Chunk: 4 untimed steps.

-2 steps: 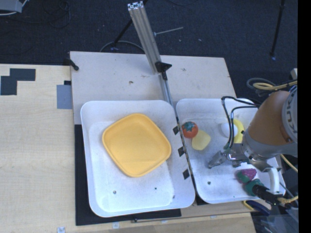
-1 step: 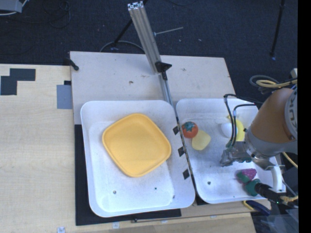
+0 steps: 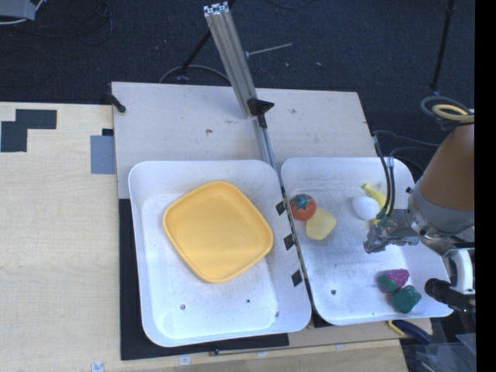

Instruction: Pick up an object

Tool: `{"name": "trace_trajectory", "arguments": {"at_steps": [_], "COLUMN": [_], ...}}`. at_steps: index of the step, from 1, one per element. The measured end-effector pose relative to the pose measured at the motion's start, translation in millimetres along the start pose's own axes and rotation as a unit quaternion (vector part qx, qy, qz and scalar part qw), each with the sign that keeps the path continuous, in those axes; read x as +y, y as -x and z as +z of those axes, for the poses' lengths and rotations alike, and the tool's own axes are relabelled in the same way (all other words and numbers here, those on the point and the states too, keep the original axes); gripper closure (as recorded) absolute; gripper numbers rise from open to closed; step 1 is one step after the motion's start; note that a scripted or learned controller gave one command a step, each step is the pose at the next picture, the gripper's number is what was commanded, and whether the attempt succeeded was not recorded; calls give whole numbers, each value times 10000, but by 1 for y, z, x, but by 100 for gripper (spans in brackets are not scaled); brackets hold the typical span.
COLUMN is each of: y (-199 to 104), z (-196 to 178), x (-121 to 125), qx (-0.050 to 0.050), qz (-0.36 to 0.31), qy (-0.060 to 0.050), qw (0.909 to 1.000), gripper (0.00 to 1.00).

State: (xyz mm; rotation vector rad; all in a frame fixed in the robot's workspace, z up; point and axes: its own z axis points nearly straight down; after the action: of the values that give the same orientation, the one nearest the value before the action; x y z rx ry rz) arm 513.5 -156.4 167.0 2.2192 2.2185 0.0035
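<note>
In the right bin (image 3: 341, 304), the gripper (image 3: 377, 242) hangs low just beside the white egg (image 3: 363, 206) and the yellow banana (image 3: 374, 194); whether its fingers are open or shut cannot be told, and nothing shows between them. No writing is legible. A yellow plate (image 3: 217, 229) fills the left bin (image 3: 155, 316).

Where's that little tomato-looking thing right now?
The red tomato lies in the right bin, close to its left wall, touching the pale yellow piece just below and to its right in the camera view.
</note>
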Motion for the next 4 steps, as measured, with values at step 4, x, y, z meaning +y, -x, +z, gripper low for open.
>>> {"name": "trace_trajectory", "arguments": {"at_steps": [4], "y": [-119], "z": [-33], "x": [-9], "qx": [10], "qz": [-22], "qy": [-24], "qw": [10000], "gripper": [100]}}
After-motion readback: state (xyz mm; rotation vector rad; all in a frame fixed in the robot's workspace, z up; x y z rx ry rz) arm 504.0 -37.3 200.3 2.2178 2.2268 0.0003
